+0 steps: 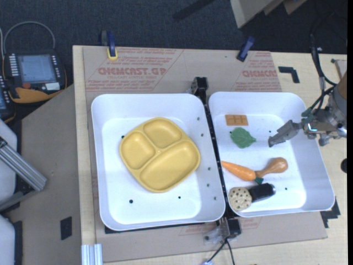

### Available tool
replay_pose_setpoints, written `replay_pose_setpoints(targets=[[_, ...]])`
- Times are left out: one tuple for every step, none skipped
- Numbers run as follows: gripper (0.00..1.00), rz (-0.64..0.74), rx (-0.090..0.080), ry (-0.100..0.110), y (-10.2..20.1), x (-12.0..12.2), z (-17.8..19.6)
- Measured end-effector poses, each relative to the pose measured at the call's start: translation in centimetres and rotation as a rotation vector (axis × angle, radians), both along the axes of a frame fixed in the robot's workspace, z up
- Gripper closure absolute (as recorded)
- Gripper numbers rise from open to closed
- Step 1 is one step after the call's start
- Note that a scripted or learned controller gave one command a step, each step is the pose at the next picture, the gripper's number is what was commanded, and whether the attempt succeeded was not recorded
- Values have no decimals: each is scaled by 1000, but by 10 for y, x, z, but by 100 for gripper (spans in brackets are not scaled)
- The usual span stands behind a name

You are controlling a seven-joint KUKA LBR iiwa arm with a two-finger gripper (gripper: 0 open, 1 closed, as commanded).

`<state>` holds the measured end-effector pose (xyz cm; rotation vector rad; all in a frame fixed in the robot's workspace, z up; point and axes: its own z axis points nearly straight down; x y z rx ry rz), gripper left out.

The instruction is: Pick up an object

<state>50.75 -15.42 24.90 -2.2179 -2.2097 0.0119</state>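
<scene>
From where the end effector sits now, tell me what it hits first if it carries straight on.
Likely the green leafy item: the end effector points left toward it over the right bin. Its height is unclear, so it may pass above.

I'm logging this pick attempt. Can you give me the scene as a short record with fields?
left bin: yellow divided plate
right bin: cracker, green leaf, carrot, wooden spoon, cookie, black piece
pincer: above the right bin's right side, holding nothing visible
</scene>
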Motion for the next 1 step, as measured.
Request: replay_pose_setpoints(targets=[[0, 4, -3, -14, 1, 2, 7]])
